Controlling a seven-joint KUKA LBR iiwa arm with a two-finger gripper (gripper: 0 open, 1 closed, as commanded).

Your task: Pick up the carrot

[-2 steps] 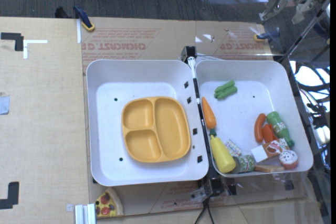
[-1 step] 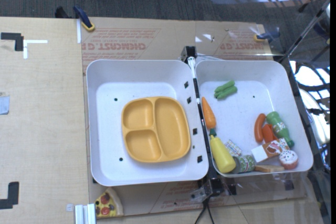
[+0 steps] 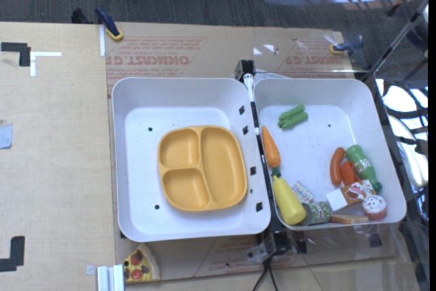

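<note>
High slanted view over both bins (image 3: 129,215)

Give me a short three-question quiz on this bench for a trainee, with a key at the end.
1. True or false: the carrot lies in the same bin as the yellow plate.
2. Which thing lies just below the carrot in the camera view? A) green beans B) mustard bottle C) green bottle
3. Fill in: the plate has ___ compartments.

Key:
1. False. The carrot is in the right bin, along its left wall; the plate is in the left bin.
2. B. The mustard bottle sits just below it; the green beans lie above and to the right, and the green bottle is near the right wall.
3. Three.
</note>
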